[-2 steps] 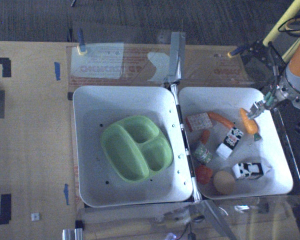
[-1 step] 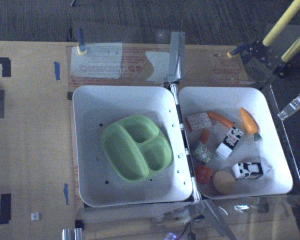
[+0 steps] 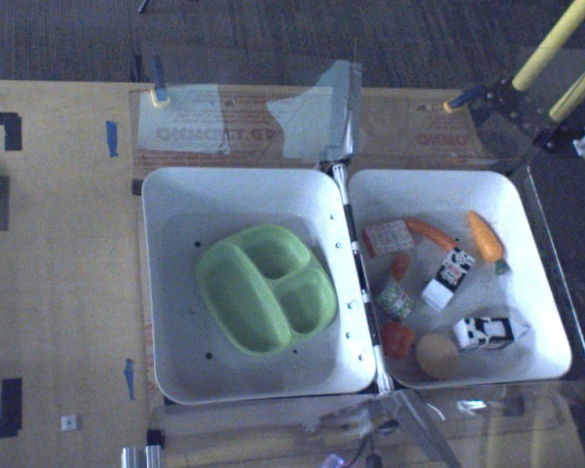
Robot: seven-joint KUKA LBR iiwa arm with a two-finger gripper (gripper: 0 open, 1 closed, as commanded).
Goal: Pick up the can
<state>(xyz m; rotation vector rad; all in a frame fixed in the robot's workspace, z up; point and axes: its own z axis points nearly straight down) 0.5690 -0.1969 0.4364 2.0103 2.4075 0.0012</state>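
The can (image 3: 395, 300) is small, with a greenish label, and lies tilted on the floor of the right bin (image 3: 541, 261) near its left wall. A small red piece (image 3: 400, 265) lies just above it and a red tomato-like item (image 3: 398, 339) just below it. A black-and-white carton (image 3: 448, 277) sits close on its right.
The right bin also holds two orange carrots (image 3: 429, 232) (image 3: 486, 237), a pinkish box (image 3: 387, 236), a second cow-patterned carton (image 3: 485, 332) and a tan round item (image 3: 437, 356). A green divided plate (image 3: 265, 288) fills the middle of the left bin (image 3: 166, 261). Yellow poles with a black clamp (image 3: 512, 96) stand at the top right.
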